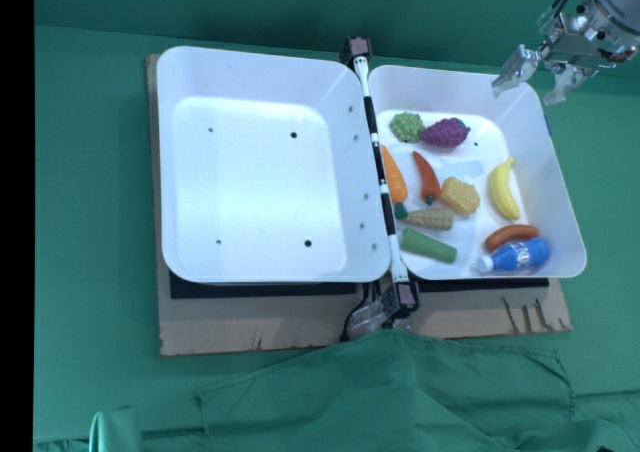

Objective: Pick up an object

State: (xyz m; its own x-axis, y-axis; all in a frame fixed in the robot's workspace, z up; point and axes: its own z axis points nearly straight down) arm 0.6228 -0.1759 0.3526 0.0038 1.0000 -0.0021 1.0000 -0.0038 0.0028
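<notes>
The gripper [540, 75] hangs above the far right corner of the right bin [565, 215], its two fingers spread apart with nothing between them. Toy food lies in that bin: a green broccoli [406, 126] and purple grapes [446, 132] at the far end, a carrot [393, 175] and red chilli [427, 177] beside them, a yellow banana [503, 189] to the right, a corn cob [430, 218], a green cucumber [428, 246], a sausage [511, 236] and a blue bottle [515, 256] nearest. The left bin [180, 90] sits alongside on the desk [90, 190].
</notes>
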